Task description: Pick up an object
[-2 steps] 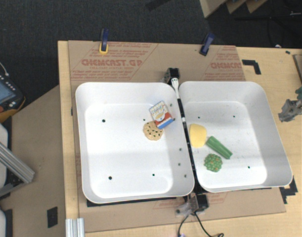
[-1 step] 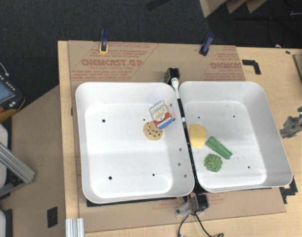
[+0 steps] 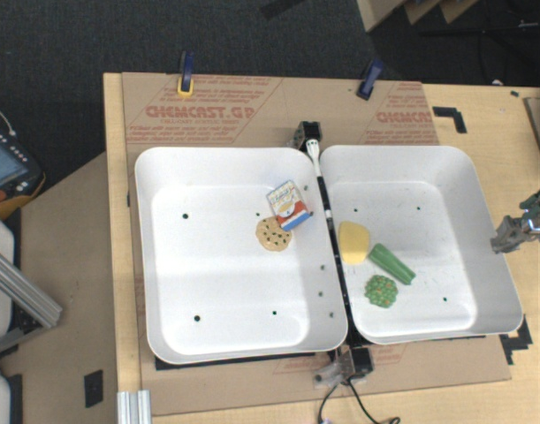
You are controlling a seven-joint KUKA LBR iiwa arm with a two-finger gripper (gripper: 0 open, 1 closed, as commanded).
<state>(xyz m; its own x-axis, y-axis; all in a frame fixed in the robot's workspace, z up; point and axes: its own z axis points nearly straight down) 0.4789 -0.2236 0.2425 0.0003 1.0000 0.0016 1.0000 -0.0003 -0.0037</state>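
My gripper [image 3: 520, 229] is at the right rim of the right bin [image 3: 464, 175]; I cannot tell its state. The yellow piece [image 3: 353, 241], green stick [image 3: 391, 264] and green round piece [image 3: 381, 291] lie close together, so I may catch two or push one away

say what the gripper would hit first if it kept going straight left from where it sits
Probably the green stick, then the yellow piece. The gripper sits at the right bin's right rim; height is unclear.
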